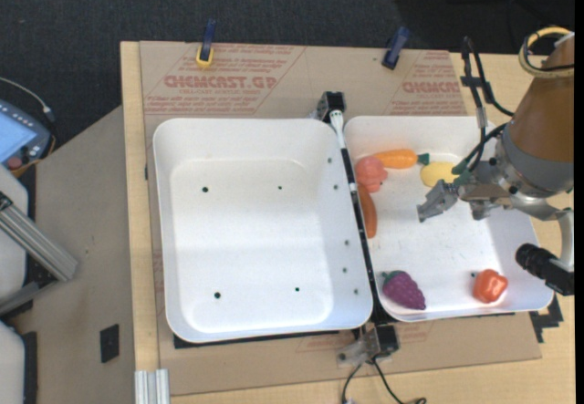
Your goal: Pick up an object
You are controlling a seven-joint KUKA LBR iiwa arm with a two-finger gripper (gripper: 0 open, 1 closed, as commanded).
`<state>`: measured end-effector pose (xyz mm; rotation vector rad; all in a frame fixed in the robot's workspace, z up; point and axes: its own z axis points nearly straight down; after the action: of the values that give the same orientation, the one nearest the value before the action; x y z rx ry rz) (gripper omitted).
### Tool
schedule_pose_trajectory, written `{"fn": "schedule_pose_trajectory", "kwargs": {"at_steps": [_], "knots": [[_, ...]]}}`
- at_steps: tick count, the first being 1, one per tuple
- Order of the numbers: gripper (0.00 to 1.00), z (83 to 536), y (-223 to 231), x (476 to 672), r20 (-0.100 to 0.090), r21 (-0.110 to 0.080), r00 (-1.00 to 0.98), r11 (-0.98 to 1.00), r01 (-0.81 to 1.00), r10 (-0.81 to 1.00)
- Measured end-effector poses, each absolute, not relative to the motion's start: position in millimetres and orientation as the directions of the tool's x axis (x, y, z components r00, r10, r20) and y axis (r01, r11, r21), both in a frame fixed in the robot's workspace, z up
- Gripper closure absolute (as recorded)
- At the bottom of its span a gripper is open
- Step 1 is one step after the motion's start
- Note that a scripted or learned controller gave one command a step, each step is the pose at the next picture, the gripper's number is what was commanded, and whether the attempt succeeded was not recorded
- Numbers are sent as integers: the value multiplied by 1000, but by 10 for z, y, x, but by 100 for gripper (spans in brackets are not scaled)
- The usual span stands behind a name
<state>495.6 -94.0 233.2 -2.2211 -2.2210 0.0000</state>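
- Purple toy grapes (402, 289) sit nearest the camera, in the near left corner of the right bin (511, 306).
- Close by, near the same bin's near edge and to the right, sits a small red pepper (490, 285).
- Farther back are a pink fruit (370, 171), an orange carrot (397, 158) and a yellow fruit (438, 173).
- One long orange thing (368, 212) lies along the bin's left wall, just near of the pink fruit.
- On the left, the left bin (246, 229) is white with a few dark dots.
- From the right, the grey arm reaches in, and its gripper (442, 200) hangs over the middle of the right bin, just near of the yellow fruit.
- Its fingers look a little spread, with nothing between them.
- I think the arm is at the choosing and reaching step, with nothing picked up yet.
- Next, it needs to go down over one toy, maybe the yellow fruit, and squeeze it.
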Motion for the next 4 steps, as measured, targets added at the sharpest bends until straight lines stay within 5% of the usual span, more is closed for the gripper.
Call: {"fn": "schedule_pose_trajectory", "kwargs": {"at_steps": [1, 2, 3, 4], "knots": [[100, 2437, -939, 4965, 0, 3, 0, 0, 1000, 1000], [100, 3427, -1285, 4796, -4, 11, 3, -3, 1000, 1000], [100, 5244, -981, 5313, -5, 22, -4, 5, 1000, 1000], [100, 5161, -1339, 5783, -4, 6, 3, -3, 1000, 1000]]}}
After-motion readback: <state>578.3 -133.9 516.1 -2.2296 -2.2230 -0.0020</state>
